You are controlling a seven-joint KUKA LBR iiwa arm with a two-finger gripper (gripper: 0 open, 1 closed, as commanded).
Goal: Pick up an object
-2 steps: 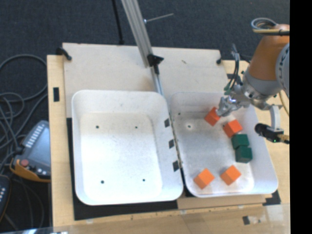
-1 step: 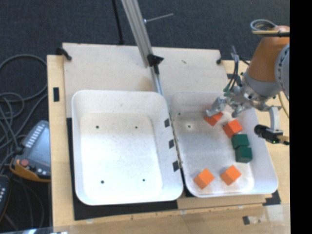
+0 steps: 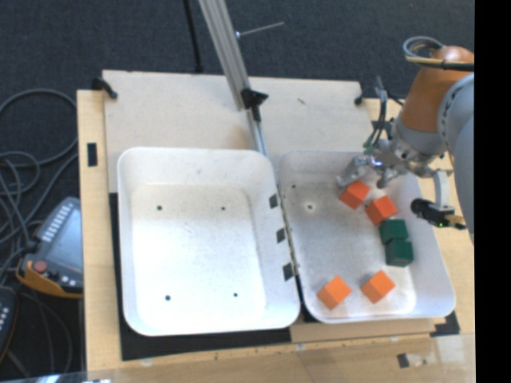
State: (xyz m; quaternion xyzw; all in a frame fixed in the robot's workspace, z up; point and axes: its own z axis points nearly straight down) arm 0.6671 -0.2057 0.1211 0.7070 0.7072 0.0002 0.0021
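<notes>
The gripper (image 3: 369,171) hangs low over the far side of the right bin (image 3: 319,238). Whether its fingers are apart or closed cannot be determined. An orange block (image 3: 354,194) lies just below it, turned cornerwise; nothing is seen clamped. A second orange block (image 3: 381,209) lies beside it, with two green blocks (image 3: 395,241) nearer the right wall.

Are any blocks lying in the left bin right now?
No, all six blocks, such as an orange block, lie in the right bin.
</notes>
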